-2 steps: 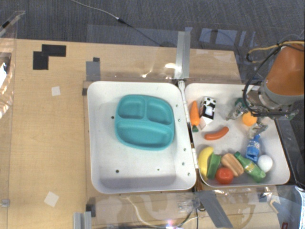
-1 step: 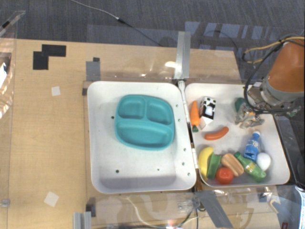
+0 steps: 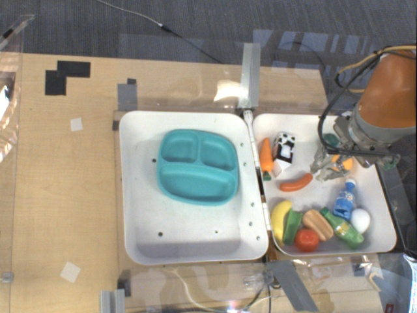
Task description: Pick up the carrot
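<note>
Grey arm (image 3: 384, 119) from right, claw (image 3: 331, 168) lowered.

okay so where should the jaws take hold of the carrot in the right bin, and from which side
Probably from straight above, across the middle of the carrot. It lies flat and lengthwise against the bin's left wall, so one jaw has little room on that side; the black-and-white toy sits close on the other. The gripper hangs well to its right, above the sausage.
</note>
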